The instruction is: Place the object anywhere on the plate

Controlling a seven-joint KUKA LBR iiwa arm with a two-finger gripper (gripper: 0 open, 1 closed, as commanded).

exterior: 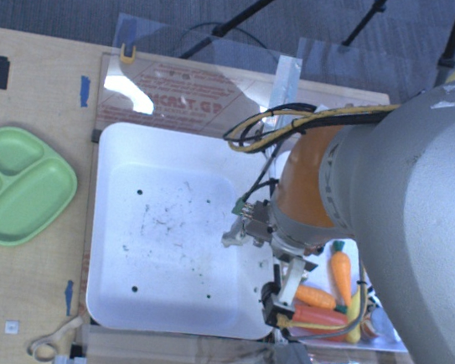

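- We see the grey arm (pixel 425 223) reaching in from the right, its orange band (pixel 303 184) sitting above the wrist, over the seam between the two white bins.
- The jaws (pixel 277 305) hang low at the left edge of the right bin (pixel 382 337), pointing down toward the near rim.
- We cannot tell whether the jaws are released or clenched; the dark tips are too small and crowded against the toys behind them.
- The task's things lie in the right bin: an orange carrot (pixel 339 272) tilted upright near the arm, a second orange piece (pixel 316 298) lying across below it, and a red piece (pixel 322 317) just beneath that, all bunched together beside the jaws.
- We cannot make out whether any of them is touched by the jaws.
- The left bin (pixel 161 226) shows a scuffed white floor with a few dark specks.
- The green plate (pixel 11 184), split into three compartments, rests on the wooden counter (pixel 8 288) well apart from both bins, at the far left.
- A bundle of yellow and black cables (pixel 261 127) loops off the wrist.
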